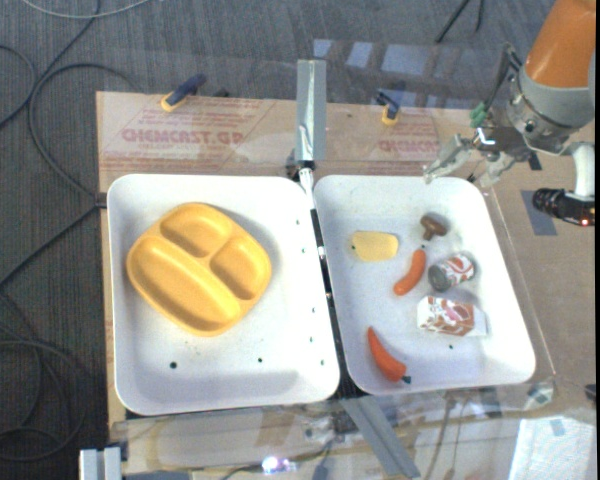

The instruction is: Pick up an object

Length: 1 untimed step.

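Note:
My gripper [464, 169] hangs above the far rim of the right bin [500, 368], its fingers [441, 165] spread open with nothing between them. Below it in that bin lie a brown mushroom [435, 225], a pale yellow slab [375, 246], an orange sausage [410, 272], a small grey and red can [452, 272], a red and white packet [447, 316] and an orange-red pepper [386, 357]. The mushroom is the nearest thing to the gripper.
The left bin [140, 388] holds an upturned yellow divided plate [199, 266]. A metal post [309, 118] stands between the bins at the back. Clamps [183, 92] sit on the cardboard backing behind the bins.

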Each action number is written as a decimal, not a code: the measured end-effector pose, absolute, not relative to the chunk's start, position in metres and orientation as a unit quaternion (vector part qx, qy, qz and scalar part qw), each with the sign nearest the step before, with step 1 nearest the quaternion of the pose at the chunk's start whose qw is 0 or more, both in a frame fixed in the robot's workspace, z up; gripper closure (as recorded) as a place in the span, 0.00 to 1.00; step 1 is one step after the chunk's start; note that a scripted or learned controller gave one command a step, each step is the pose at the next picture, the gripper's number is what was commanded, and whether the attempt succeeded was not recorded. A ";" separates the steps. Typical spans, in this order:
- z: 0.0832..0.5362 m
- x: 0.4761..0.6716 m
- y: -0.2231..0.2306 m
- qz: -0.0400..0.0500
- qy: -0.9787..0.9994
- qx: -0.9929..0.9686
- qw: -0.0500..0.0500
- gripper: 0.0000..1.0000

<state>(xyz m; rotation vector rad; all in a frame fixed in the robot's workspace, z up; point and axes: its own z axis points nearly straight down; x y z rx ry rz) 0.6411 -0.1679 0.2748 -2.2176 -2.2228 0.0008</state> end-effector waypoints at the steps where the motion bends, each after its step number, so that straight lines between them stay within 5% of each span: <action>1: 0.140 0.604 -0.187 0.001 -0.715 -0.699 0.001 0.00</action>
